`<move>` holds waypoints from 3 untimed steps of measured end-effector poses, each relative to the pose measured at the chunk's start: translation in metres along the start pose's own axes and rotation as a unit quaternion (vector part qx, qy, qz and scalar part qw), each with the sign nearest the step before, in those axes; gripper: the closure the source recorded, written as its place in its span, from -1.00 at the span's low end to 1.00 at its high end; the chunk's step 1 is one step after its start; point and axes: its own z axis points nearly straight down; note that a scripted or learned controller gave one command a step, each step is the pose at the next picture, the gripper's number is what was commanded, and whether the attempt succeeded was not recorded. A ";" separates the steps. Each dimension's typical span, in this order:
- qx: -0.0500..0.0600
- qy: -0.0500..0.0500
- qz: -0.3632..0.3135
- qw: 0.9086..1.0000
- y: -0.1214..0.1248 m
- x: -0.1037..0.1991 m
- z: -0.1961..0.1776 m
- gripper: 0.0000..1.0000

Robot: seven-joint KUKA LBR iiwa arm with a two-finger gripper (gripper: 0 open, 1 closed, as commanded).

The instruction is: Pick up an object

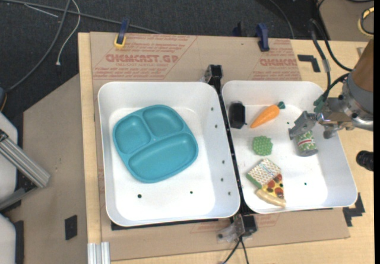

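Hovering: gripper (310,128) sits over a small can (307,143) in the right bin (338,188). Finger state: can't tell.

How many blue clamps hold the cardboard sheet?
2: one blue clamp on the far edge above the left bin, another above the right bin. Others may be hidden.

1. I count two shallow white plastic bins (113,138) side by side.
2. One teal sectioned plastic plate (155,142), in the bin far from the fingers.
3. One orange toy carrot (265,115).
4. One small black block (237,114).
5. One green bumpy ball (262,146).
6. One toy pizza slice (268,181).
7. One small printed can (307,143), just below the fingers.
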 end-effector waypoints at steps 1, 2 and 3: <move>-0.001 0.000 0.000 1.000 0.000 0.000 0.000 -1.00; -0.001 0.000 0.000 1.000 -0.005 0.001 0.058 -1.00; 0.002 0.001 0.000 1.000 -0.004 0.000 0.100 -1.00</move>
